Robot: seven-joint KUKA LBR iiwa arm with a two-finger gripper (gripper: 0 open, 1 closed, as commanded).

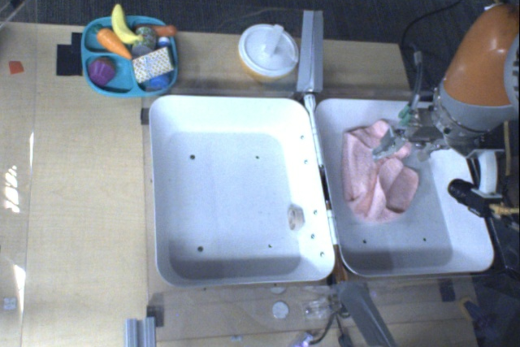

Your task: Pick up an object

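Note:
A crumpled pink cloth lies in the right white bin, toward its left side. My gripper hangs over the cloth's upper right part, reaching in from the right, its fingers spread and pointing down at the fabric. The fingertips sit at or just above the cloth, and I see nothing clamped between them. A small pale object rests in the left white bin near its right wall.
A metal divider runs between the bins at the back. Behind the bins stand a white lidded bowl and a blue tray of toy food. Black cables and arm hardware crowd the right bin's right edge.

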